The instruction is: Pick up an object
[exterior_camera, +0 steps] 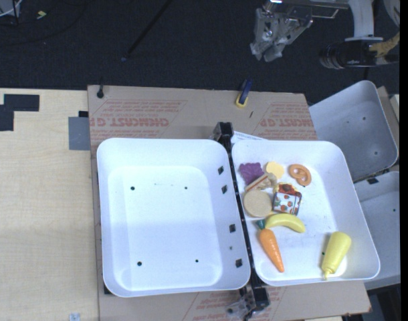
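The left bin [114,179] has only its bare white floor, so the step in hand concerns the right bin [348,172], where all the toys lie.

Going across that bin from the left: a purple piece [251,172] near the divider, then a round tan slice [257,204] with a smaller piece leaning on its top. Below them the carrot [271,249] lies at a slant, its green end touching the banana [285,222]. A small printed box [287,200] sits just above the banana, a pale yellow piece [275,170] is behind it, and a pretzel [299,174] is near the back wall. The yellow bottle [335,252] lies alone in the front right corner.

The gripper [269,42] hangs high above the bench, beyond the back of the bins, and there is nothing between its fingers. They seem a little apart, but the view there is dark and small, so I cannot tell it for sure.

To do the pick well, I would choose a thing that stands free. The bottle has bare floor on most sides, so the fingers can go down on both sides of it without pushing a neighbour. The carrot is also possible at its thin orange end. The crowded group in the middle is risky, because the pieces touch and may slip. The fingers should close across the narrow width of the chosen thing.
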{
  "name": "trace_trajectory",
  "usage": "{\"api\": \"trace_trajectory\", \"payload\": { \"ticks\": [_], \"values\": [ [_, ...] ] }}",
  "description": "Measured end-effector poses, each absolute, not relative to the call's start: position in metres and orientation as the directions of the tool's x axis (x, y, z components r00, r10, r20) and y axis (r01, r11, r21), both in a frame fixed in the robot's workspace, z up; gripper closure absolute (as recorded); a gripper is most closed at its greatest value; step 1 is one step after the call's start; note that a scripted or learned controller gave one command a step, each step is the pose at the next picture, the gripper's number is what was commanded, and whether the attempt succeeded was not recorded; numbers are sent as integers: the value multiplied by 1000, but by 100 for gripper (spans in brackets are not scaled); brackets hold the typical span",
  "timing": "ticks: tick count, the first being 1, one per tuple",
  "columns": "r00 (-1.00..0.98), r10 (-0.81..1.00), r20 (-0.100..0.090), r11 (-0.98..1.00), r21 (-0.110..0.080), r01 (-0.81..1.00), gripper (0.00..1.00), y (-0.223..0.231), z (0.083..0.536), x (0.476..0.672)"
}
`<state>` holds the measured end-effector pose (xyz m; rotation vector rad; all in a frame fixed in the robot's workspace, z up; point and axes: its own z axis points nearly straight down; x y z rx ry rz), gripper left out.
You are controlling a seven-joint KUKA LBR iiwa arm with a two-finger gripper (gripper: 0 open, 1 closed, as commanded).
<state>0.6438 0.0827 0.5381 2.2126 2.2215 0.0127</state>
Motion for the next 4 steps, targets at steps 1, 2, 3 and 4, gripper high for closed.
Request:
{"api": "trace_trajectory", "payload": {
  "ticks": [1, 2, 3, 4],
  "values": [
    [6, 1000, -2, -6, -2, 1000, 100, 11, 538, 643],
    [-3, 1000, -1, 3, -21, 1000, 100, 39, 370, 642],
    [-5, 1000, 2, 5, 15, 1000, 100, 80, 549, 644],
    [0, 1000, -3, -1, -21, 1000, 100, 100, 329, 632]
  ]
}}
